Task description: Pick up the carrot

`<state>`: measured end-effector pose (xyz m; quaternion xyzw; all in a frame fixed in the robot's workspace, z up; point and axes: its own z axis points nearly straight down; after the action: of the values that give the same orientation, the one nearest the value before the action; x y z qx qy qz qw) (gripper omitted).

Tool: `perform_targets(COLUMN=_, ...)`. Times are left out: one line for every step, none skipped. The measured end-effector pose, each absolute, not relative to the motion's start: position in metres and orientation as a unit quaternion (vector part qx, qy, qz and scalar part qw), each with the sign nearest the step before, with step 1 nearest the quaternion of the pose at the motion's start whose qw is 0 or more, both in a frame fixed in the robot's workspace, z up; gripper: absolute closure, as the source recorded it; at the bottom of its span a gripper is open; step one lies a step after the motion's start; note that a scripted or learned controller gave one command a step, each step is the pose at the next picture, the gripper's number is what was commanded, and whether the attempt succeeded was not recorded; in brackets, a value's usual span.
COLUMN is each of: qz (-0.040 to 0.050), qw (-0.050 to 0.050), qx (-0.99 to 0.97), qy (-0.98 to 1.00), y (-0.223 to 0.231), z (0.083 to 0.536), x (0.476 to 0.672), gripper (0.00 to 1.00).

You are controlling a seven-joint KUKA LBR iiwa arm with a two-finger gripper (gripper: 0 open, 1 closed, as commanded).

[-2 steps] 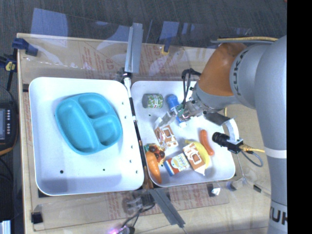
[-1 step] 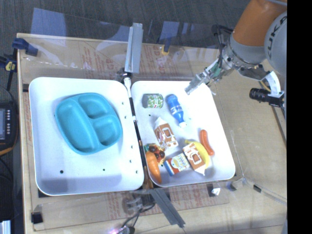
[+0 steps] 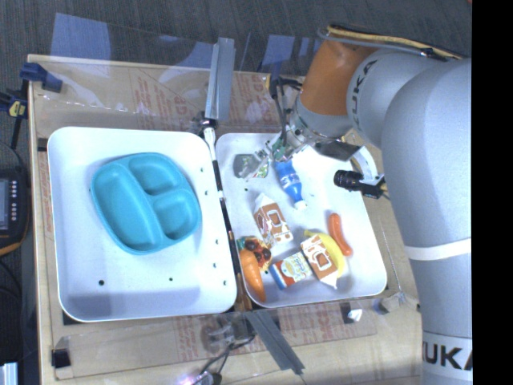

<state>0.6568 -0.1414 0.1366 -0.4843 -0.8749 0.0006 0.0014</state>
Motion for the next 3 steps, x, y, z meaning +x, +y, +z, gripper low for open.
perform_targets(qz=0.0002, qw=0.001, qx=-0.478, qy=-0.878, y=-0.137, z=0.142, x=0.534, gripper=0.00)
perform_targets(qz=0.0009, qw=0.001, qx=-0.572, qy=-0.821, y=-0.163, z=0.091, x=0.580, gripper=0.00)
perform_targets(qz=0.0002, qw=-0.001, qx=-0.498, qy=-0.867, y=-0.210, z=0.186, x=0.600, gripper=0.00)
